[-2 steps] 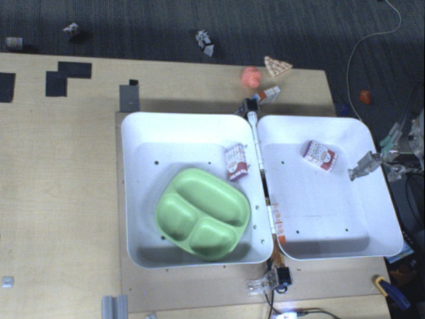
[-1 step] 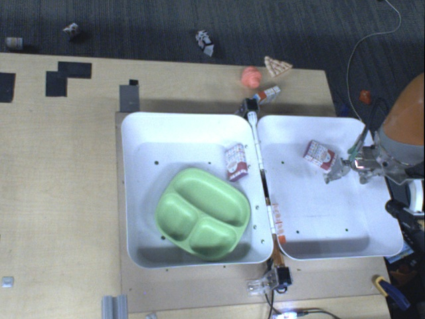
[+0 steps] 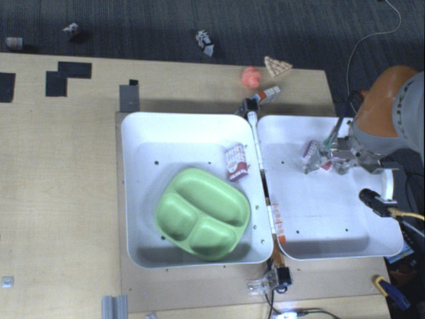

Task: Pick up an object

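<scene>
From the overhead camera I see the arm point(image 3: 392, 108) reaching in from the right over the right bin point(image 3: 332, 231), with its gripper point(image 3: 317, 161) low over the upper middle of that bin. Something small, grey with a red patch point(image 3: 312, 153), sits right at the fingertips, but the picture is too blurred there for me to say whether it lies between the fingers or just beside them, and I cannot tell how far the fingers are spread. I would not call it held.

The left bin point(image 3: 133, 178) holds a green divided tray point(image 3: 202, 211), tilted, with its long axis running from upper left to lower right. Just beyond its upper right corner, near the wall between the bins, lies a small red and white packet point(image 3: 236, 162), roughly upright in the picture with its long axis top to bottom.

For the coming move, what matters in my judgement is that the small piece lies at the gripper's left tip, on the side away from the arm, so only a short reach leftward should centre it. The packet and tray lie well apart to the left, across the divider.

On the bench beyond the bins rest an orange ball point(image 3: 251, 77) and a toy pizza slice point(image 3: 277, 66).
</scene>
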Motion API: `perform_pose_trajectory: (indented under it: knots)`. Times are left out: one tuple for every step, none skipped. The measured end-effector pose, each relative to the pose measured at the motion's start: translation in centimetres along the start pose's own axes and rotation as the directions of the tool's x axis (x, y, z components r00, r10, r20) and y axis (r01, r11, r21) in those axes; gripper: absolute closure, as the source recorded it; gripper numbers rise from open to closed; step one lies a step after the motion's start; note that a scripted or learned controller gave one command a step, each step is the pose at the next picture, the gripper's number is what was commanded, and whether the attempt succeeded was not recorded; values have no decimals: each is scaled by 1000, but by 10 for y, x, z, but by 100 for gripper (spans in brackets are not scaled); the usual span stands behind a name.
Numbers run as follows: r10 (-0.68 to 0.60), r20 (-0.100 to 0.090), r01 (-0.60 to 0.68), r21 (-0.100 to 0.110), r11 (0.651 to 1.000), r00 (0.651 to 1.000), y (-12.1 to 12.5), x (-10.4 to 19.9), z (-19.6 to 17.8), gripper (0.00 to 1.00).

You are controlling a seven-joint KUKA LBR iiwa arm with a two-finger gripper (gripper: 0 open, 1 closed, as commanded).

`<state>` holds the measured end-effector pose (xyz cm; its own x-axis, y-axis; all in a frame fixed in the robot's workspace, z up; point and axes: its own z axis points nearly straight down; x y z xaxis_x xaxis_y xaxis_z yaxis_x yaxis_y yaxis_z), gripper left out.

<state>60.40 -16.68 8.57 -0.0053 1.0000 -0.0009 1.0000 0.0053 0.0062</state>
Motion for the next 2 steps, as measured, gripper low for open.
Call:
perform_pose_trajectory:
  knots:
    - [-2, 1, 2, -7, 1000, 1000, 2, 0, -12, 100]
    - [-1, -1, 1, -1, 1000, 1000, 64, 65, -118, 100]
